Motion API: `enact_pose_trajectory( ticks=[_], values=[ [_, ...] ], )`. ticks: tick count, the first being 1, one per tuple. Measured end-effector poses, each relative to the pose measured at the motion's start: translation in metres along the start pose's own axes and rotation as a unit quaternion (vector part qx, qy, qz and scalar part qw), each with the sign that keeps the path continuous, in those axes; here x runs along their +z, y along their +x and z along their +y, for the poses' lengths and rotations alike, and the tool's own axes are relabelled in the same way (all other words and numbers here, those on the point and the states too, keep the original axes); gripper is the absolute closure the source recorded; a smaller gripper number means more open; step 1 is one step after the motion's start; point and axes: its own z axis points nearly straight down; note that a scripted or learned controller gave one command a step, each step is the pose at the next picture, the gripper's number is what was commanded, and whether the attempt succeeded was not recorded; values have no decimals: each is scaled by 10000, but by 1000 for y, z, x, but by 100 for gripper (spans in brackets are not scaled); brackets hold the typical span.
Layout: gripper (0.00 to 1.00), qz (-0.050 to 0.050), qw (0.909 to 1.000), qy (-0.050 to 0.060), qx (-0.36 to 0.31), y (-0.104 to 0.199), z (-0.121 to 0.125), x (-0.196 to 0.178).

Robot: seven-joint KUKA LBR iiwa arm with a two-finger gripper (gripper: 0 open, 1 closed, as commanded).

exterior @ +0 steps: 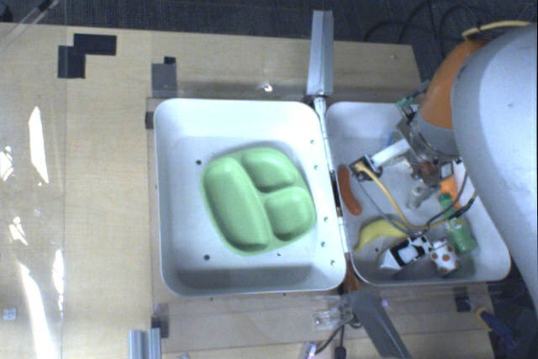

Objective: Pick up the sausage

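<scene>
I cannot tell how the fingers of the gripper (418, 196) stand; wires and the wrist blur them. They hang over the middle of the right bin (370, 120). The sausage (347, 189) lies near, along this bin's left wall, just above the banana (376, 234). I think the arm should go left, turn across the sausage and descend carefully beside the wall.

Two white bins sit side by side. The left bin (176, 181) holds a green divided plate (256, 199). In the right bin (357, 118), a sausage (348, 188) lies at nine o'clock, a banana (376, 234) at six, and the gripper (418, 196) hangs near centre.
</scene>
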Motion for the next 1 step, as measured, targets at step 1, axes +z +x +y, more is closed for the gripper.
enact_pose_trajectory(
  ticks=[1],
  values=[
    [0,7,9994,-13,-337,-32,45,-29]
  ],
)
